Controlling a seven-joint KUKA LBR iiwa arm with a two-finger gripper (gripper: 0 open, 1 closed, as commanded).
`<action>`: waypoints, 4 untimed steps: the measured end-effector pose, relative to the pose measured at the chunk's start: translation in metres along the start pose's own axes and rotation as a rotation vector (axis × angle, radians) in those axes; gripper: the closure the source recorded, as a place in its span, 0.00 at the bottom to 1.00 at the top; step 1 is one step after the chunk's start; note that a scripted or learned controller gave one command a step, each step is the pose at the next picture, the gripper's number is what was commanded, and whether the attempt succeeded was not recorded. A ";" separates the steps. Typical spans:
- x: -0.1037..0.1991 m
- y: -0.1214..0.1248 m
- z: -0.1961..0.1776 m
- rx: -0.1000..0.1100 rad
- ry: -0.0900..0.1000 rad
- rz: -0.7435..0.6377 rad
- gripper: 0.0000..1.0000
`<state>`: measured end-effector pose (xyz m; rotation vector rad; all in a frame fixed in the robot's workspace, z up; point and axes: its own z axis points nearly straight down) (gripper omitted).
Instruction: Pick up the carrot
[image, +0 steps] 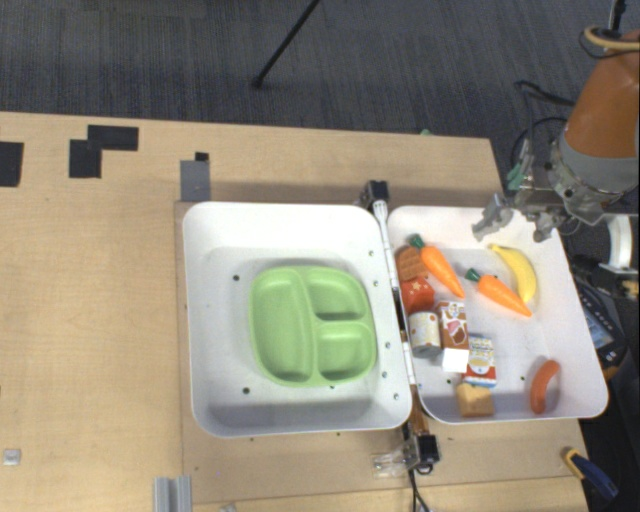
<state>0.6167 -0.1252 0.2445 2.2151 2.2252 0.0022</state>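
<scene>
The gripper (515, 222) hangs over the right bin's (585, 345) far edge, fingers apart, holding nothing. Two carrots lie below it: one (438, 266) beside the bread (409, 264), another (497, 291) touching the banana (519, 271). A green tray (312, 324) fills the left bin (215, 300).

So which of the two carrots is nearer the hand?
The right carrot, lying beside the banana. The hand hovers just above it; the other carrot sits further left, by the bin divider.
</scene>
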 end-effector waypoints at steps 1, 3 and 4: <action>0.028 0.028 0.124 0.004 0.001 0.027 0.00; 0.041 0.030 0.138 -0.020 0.000 -0.201 1.00; 0.043 0.008 0.021 -0.001 0.000 0.163 1.00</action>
